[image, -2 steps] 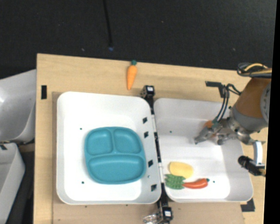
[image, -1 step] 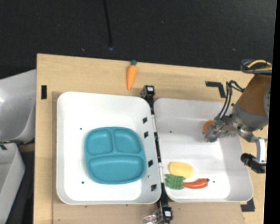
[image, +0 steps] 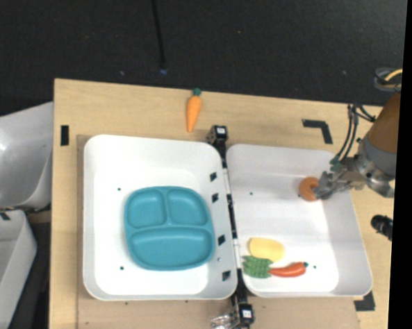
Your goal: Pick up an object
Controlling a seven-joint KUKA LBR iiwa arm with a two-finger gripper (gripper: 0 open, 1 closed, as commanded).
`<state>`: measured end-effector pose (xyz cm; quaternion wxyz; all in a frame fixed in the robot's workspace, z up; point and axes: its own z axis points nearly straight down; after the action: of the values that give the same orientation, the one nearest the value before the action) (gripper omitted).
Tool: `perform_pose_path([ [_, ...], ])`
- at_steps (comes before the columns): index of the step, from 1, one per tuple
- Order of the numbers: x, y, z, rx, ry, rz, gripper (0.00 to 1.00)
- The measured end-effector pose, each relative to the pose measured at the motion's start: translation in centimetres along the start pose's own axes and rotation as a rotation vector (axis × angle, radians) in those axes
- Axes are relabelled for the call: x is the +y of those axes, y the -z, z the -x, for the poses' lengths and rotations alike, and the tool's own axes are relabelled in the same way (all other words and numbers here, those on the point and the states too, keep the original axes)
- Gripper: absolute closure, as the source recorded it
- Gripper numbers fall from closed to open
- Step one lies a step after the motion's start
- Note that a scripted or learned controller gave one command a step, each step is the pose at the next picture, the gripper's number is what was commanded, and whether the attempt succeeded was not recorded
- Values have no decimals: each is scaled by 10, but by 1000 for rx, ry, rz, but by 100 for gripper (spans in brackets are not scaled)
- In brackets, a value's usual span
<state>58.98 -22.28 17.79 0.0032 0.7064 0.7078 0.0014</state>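
- We see the pale wooden surface (image: pixel 70 110) carrying two shallow, glossy white bins with rounded corners.
- In the left bin (image: pixel 102 161) lies a smooth teal divided plate (image: pixel 169 227) with three compartments.
- On the bare wood behind the bins rests a tapered orange toy carrot (image: pixel 193 111).
- In the right bin (image: pixel 338 273), by the near wall, sit a soft yellow lump (image: pixel 266 249), a knobbly green piece (image: pixel 257 267) and a slim red chili (image: pixel 288 270).
- Further back, a round orange-brown object (image: pixel 307 188) touches the metal tool (image: pixel 324 187); we cannot tell whether the tool is clenched.
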Motion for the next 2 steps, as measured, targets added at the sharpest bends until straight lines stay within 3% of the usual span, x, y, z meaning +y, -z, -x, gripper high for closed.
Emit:
perform_pose_path([
  [1, 1, 40, 2, 0, 1, -1, 100],
  [2, 5, 53, -50, 3, 5, -4, 100],
])
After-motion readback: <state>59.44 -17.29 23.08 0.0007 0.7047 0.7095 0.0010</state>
